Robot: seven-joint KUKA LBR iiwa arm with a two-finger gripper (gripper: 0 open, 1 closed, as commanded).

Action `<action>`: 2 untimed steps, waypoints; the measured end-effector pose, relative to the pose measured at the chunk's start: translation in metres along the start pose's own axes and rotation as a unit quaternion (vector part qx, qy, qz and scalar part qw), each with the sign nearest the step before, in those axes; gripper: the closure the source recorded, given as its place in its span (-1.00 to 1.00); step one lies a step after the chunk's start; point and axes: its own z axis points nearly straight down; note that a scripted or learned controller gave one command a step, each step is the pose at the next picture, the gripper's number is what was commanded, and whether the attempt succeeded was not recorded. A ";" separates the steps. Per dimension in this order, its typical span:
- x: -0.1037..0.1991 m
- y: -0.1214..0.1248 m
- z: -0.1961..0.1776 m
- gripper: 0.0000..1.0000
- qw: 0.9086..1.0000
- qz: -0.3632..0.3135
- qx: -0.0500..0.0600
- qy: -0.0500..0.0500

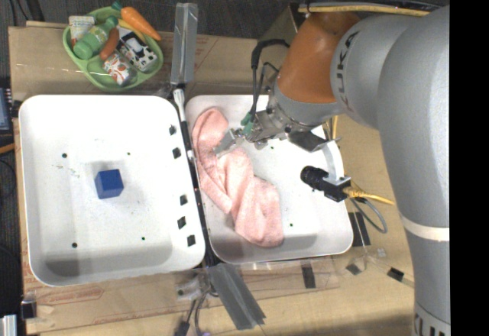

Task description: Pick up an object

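Gripper (229, 142) at frame centre, over pink cloth (233, 185) in right bin (321, 239); jaw state cannot be told; blue cube (109, 182) in left bin (46, 121)

Colours, quick rundown: my arm (412, 98) was grey with that orange band, both bins (46, 174) were plain white, the cloth (244, 189) was soft pink, the cube (109, 182) solid blue, and the bowl (76, 56) was lime green, carrot (140, 21) orange.

pink cloth (233, 185) crowds right bin (325, 239); blue cube (109, 182) stands clear
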 end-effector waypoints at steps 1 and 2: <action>-0.045 0.007 0.106 -1.00 1.000 0.020 -0.001 0.000; -0.044 0.007 0.098 1.00 1.000 0.018 0.001 0.002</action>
